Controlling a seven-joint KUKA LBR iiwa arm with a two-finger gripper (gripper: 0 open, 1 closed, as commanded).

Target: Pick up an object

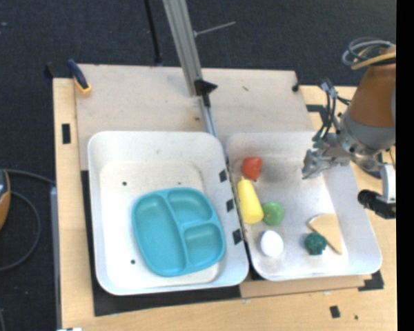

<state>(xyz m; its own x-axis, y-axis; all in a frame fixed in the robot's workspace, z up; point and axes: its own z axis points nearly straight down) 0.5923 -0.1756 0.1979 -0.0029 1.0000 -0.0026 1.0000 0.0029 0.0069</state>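
Camera view: gripper [317,163] low over the upper right part of the right bin [297,185], on the end of the arm [372,105] reaching in from the right. Open or closed: cannot tell, too dark and small. Nothing visibly held. Candidate objects all in the right bin: red object [252,166] near the upper left; yellow object [248,201] just below it along the left wall, touching or nearly touching the green ball [273,214]; white ball [271,243] below that; tan wedge [329,230] lower right with a dark green object [315,243] pressed against its left edge. Bare bin floor directly under the gripper, so no grasp likely from this spot as judged. Left bin [96,150] on the surface [124,95] with just a teal divided plate [179,229], well apart from the gripper and not worth chasing. Step in hand, by judgement: choose a target and line up before descending. Best bet probably the red object: standing alone, clear space on its right side, near the gripper. Shift left, centre over it, drop straight down, close only once level with its middle. Risks: round shapes rolling away on contact; yellow, green and white pieces crowded, so a squeeze there likely to shove a neighbour; wedge flat and low, hard to get under. Keep clear of the bin's left wall when approaching the red one.
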